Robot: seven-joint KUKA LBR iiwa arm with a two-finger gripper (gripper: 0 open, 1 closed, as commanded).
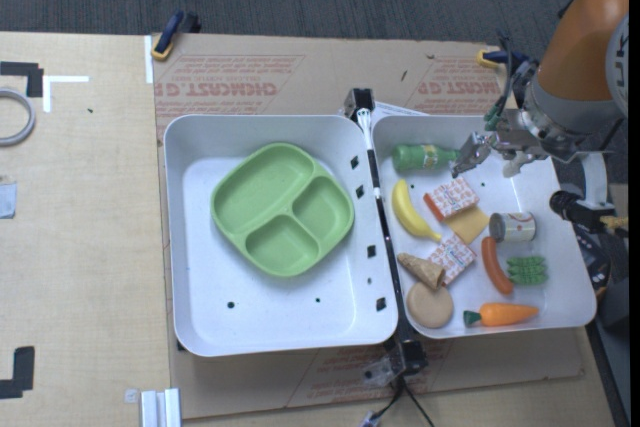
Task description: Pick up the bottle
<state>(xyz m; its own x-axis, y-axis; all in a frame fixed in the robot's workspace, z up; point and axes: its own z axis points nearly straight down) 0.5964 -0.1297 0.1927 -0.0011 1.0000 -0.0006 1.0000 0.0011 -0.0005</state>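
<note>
**Green bottle lying flat, just off the pincer's tips**

The pincer [478, 153] hangs over the back of the right bin [575, 300], its two thin fingers slightly spread with nothing between them. Just beyond the fingertips, toward the divider between the bins, lies the bottle [423, 156]: green, on its side, close to the bin's back wall, its capped end pointing at the pincer. It looks like a small plastic toy, so probably light and stiff but smooth and round, liable to roll or squirt out of a loose pinch. The safest hold seems to be across the body near its middle, not the narrow neck. Nearer the front lie a banana [411, 211] and a red-and-white box [452, 200], apart from the bottle. The left bin [190, 315] holds a green plate [283, 209].
</note>
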